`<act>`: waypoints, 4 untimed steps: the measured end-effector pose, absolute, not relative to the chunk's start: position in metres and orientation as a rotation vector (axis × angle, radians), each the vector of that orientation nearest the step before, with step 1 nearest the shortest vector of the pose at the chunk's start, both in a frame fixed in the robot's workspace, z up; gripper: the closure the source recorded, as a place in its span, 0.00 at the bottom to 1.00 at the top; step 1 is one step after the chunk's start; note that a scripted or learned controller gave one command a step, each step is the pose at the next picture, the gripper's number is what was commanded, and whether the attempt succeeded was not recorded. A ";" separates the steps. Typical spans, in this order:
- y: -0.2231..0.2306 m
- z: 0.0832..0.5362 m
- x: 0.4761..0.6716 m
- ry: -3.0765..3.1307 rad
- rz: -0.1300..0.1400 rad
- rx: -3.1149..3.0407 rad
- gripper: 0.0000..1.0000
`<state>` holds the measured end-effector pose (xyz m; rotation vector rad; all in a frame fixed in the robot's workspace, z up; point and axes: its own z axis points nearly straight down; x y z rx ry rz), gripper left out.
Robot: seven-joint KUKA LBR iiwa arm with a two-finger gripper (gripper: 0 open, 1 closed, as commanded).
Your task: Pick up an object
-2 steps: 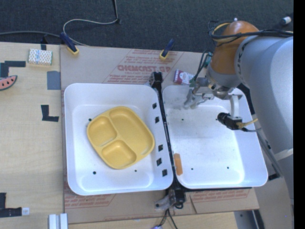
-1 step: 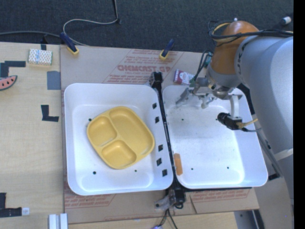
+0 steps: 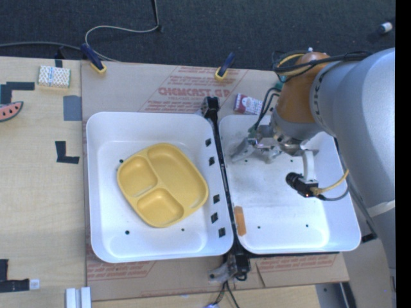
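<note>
A: Candidates for picking?

B: Two inside the bins. Yellow divided plate (image 3: 162, 183), lying flat and turned at a slant in the middle of the left bin (image 3: 103, 236), well apart from every wall. Small orange piece (image 3: 239, 221) in the right bin (image 3: 321, 236), tucked against the left wall on the near side, just beside the divider between the bins.

A: And the gripper (image 3: 243, 147)?

B: Low over the far-left part of the right bin, pointing left toward the divider. Nothing seen in its grasp. Well apart from the orange piece, which sits nearer along the same wall.

A: Spread or closed?

B: Cannot tell from this slant; too blurred against the white floor.

A: Why down there, then?

B: Probably a descent for a grasp, though no object visible beneath it. Looks like a try aimed at bare floor, judging by position alone.

A: Harder of the two targets?

B: Likely the orange piece: hugging the wall leaves little room on that side. Plate wide and shallow, so probably a rim pinch or nothing.

A: Anything farther out?

B: Grey arm (image 3: 359, 101) reaching in from the right. Red-and-white packet (image 3: 246, 103) on the cardboard (image 3: 128, 88) just beyond the bins, outside both. Yellow clamps (image 3: 225, 69) at the far edge, presumably pinning the cardboard down.
</note>
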<state>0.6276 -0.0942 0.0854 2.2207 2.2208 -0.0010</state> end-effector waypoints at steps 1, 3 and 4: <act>-0.094 0.095 0.628 2.221 0.000 2.219 1.00; -0.093 0.113 0.628 2.225 0.000 2.219 1.00; -0.092 0.123 0.628 2.227 0.000 2.219 1.00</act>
